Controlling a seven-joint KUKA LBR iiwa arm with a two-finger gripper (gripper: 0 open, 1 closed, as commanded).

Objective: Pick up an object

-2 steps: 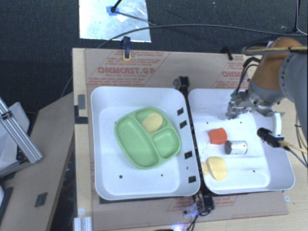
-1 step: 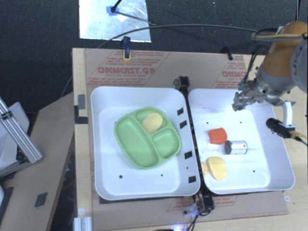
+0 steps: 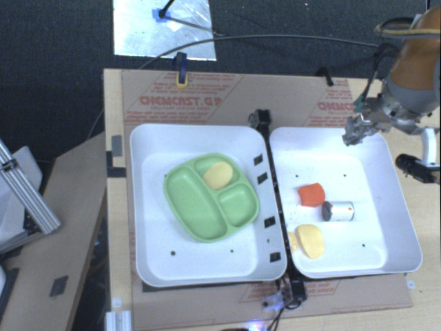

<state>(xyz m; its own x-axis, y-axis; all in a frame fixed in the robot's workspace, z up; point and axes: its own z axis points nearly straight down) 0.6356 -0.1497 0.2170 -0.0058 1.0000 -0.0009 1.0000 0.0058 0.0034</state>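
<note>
In the right bin (image 3: 386, 185) lie an orange-red block (image 3: 311, 194), a small silver cylinder with a dark end (image 3: 337, 211) just right of it, and a pale yellow lump (image 3: 309, 241) near the front left corner. My gripper (image 3: 354, 134) hangs over the bin's back right corner, well behind and to the right of these objects, with nothing seen between its fingers. The left bin (image 3: 158, 157) holds a green divided plate (image 3: 200, 216) with a yellow lump (image 3: 218, 176) in its upper compartment.
A black clip strip (image 3: 270, 185) joins the two bins down the middle. Cardboard (image 3: 207, 98) lies under both. A blue-and-yellow clamp (image 3: 181, 69) stands at the back edge. A metal rail (image 3: 27, 195) sits at the far left.
</note>
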